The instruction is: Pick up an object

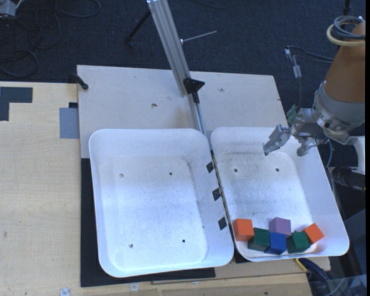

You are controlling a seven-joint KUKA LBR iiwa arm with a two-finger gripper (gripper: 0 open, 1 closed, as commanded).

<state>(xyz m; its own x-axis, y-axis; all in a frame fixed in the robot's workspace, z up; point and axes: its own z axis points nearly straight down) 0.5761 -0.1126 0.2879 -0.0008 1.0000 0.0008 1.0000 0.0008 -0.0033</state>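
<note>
Several small blocks lie bunched at the near end of the right bin (308, 177): an orange block (243, 229), a purple block (280, 226), a blue block (276, 242), a dark green block (258, 238), another green block (298, 242) and a second orange block (314, 232). My gripper (288, 141) hangs over the far right part of that bin, well away from the blocks. Its two fingers stand apart, with nothing between them.
The left bin (111, 165) lies beside the right one, with black clips (216, 193) along the shared rim. A slanted aluminium bar (171, 39) rises behind the bins. The arm's orange band (348, 66) is at the right edge.
</note>
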